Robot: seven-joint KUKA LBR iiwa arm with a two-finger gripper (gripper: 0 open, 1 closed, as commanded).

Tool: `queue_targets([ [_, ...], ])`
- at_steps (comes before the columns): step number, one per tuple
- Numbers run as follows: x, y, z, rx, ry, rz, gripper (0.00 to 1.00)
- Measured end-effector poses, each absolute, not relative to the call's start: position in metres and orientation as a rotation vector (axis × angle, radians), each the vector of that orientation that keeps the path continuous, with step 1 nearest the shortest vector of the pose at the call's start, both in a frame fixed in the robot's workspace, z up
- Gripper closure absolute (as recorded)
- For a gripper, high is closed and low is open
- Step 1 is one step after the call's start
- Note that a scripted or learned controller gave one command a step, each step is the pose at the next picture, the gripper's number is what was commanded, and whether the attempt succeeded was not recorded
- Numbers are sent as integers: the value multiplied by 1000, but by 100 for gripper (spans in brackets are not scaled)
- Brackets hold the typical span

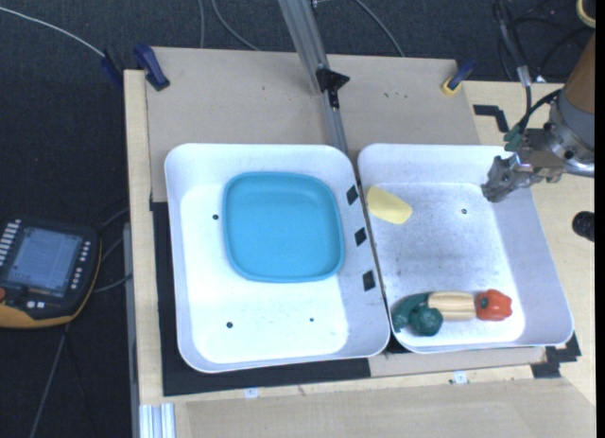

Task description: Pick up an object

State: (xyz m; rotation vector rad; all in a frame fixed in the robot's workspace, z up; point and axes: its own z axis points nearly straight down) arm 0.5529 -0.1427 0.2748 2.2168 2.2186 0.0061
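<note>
Nearest the camera, the bench (284,86) is a pale board on dark carpet, with loose cables curling across the floor behind it. On it sit two shallow white bins side by side. Left bin (189,323) carries a blue square plate (284,226). Right bin (454,247) has a speckled floor, and along its near edge lie a dark green piece (418,317), a tan roll (452,306) and a red tomato-like toy (492,305), close together in a row; a yellow lump (388,205) rests near its far left corner. On the carpet at left lies a teach pendant (43,264). Over the right bin's far right corner hangs the gripper (498,186); whether it is apart or together, I cannot tell.
</note>
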Motion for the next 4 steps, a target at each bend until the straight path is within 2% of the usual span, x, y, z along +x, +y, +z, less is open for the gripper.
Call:
queue_targets([
  [1, 583, -94, 274, 2216, 2227, 2, 100],
  [3, 625, -8, 246, 2218, 2227, 0, 100],
  [4, 642, 37, 251, 2217, 2226, 2, 100],
])
